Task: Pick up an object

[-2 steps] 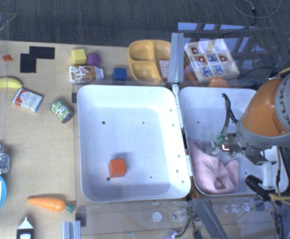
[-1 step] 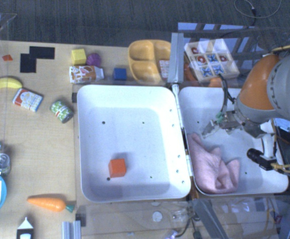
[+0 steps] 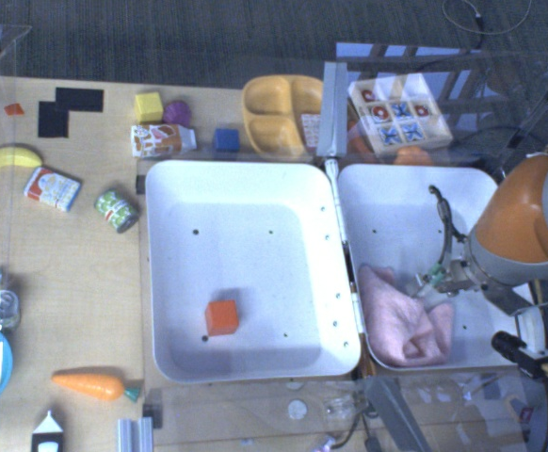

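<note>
Inside left bin (image 3: 170, 252), orange block (image 3: 222, 317); inside right bin (image 3: 392, 205), pink cloth (image 3: 404, 320) beneath gripper (image 3: 436, 281), grip state impossible to tell.

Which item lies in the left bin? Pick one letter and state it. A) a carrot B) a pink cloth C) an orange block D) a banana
C: the orange block sits alone on the floor of the left bin, while the pink cloth lies in the right bin and the carrot and banana lie on the bench outside the bins.
</note>
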You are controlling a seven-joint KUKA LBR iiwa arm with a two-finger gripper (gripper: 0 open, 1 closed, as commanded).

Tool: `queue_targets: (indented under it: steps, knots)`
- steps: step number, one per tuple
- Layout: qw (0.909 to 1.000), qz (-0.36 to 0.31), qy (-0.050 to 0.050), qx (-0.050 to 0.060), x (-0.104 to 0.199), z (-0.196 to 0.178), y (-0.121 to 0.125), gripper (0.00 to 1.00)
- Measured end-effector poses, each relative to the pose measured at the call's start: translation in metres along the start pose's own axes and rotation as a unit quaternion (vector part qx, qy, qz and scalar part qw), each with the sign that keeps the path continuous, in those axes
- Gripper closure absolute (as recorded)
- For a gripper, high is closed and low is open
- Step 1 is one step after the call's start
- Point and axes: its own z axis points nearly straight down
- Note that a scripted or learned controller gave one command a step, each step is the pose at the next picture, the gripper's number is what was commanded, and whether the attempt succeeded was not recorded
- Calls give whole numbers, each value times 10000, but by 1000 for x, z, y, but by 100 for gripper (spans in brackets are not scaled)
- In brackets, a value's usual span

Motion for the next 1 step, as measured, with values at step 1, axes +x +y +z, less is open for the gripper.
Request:
queue_targets:
  steps: [1]
  knots:
    - [9958, 920, 16, 40, 10, -4, 54, 0]
